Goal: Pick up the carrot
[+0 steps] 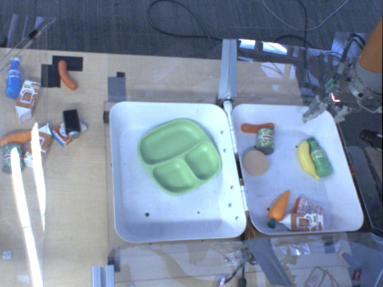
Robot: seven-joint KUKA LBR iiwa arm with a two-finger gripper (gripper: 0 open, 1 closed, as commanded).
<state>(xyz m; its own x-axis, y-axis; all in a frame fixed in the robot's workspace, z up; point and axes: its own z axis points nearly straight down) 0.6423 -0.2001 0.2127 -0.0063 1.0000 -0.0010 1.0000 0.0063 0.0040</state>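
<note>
Gripper (320,105) poised at the upper right corner of the right bin (347,160), above its rim, nothing between its tips; whether spread or pressed together, cannot tell. Just below in that bin, a banana (306,159) lying touching a green bottle (320,160), label too small to read. Left of these, a small can (265,140) with a green label, writing unreadable, a red sausage (258,127) just above it and a tan round disc (256,162) just below. Carrot (278,207) near the bin's lower edge, orange, tilted, green end down-left, just beside a white and orange carton (304,220) lying flat, print illegible. Well apart from the gripper. In the left bin (125,220), a green divided plate (178,155) with three compartments. Further left on the desk (78,220), a blue bottle (13,76), a second sausage (67,76) on a black patch, a small orange and white carton (26,97), a black block (71,121), and another carrot-like orange piece (15,139) near the edge. No lettering legible anywhere. Black cables (179,17) looped on the dark floor beyond the desk.
</note>
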